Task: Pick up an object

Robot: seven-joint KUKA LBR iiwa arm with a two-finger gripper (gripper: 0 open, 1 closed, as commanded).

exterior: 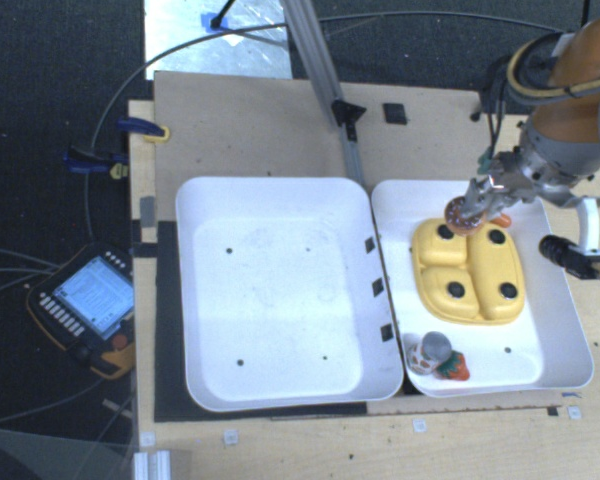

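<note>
A large yellow moulded object [470, 273] with several black dots lies in the middle of the right bin [555, 353]. A small grey, red and green toy [440, 356] rests in that bin's near left corner. My gripper [470, 213] hangs low over the far edge of the yellow object, near one of its black dots. A small brownish round part shows at the gripper's tip. The arm [570, 98], grey with an orange band, comes in from the upper right.
The left bin [195, 268] sits beside the right one, their rims meeting at a row of black clips [378, 286]. A metal pole [315, 58] slants across the back of the bench. A handheld pendant [90, 303] lies off the bench at the left.
</note>
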